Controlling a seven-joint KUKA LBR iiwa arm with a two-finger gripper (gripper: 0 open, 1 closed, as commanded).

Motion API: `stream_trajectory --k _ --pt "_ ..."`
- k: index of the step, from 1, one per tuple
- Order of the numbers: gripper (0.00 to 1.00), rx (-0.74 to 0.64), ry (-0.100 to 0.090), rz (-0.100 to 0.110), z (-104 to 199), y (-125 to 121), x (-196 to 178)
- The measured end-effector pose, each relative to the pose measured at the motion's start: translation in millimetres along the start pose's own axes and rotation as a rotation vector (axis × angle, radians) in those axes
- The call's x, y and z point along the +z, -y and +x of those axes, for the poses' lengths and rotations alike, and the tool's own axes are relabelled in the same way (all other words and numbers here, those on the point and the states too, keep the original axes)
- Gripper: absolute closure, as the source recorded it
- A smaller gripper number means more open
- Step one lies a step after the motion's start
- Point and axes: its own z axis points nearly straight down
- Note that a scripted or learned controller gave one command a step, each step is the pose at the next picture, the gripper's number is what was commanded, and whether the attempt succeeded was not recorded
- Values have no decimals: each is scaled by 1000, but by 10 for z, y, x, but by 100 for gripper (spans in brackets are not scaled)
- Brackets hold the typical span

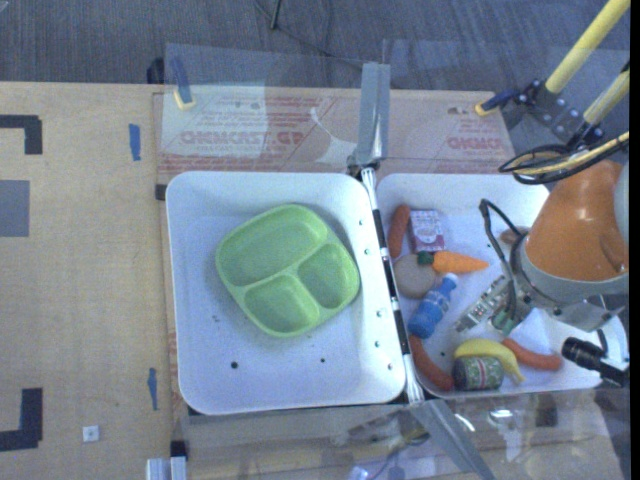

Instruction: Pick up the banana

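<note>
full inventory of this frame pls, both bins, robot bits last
left bin: 1, white, left half of bench
divided plate: 1, green, in left bin
right bin: 1, white, beside left bin
banana: 1, yellow, near front of right bin
can: 1, dark with green label, touching banana's front
carrot: 1, orange, mid right bin
bottle: 1, blue, below carrot
carton: 1, red and white, rear of right bin
arm: 1, grey with orange band, over right bin
pincer: 1, above banana
</note>
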Motion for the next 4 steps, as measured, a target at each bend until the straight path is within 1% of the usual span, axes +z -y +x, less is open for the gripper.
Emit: stream_trajectory --k 1,2,3,4 --pt "100 46 -7 8 604 -264 -861" --pt "0 47 -7 8 602 -261 -862" --pt "0 -244 -6 6 312 -15 -1031" --pt "0 -213 -7 6 267 44 25"
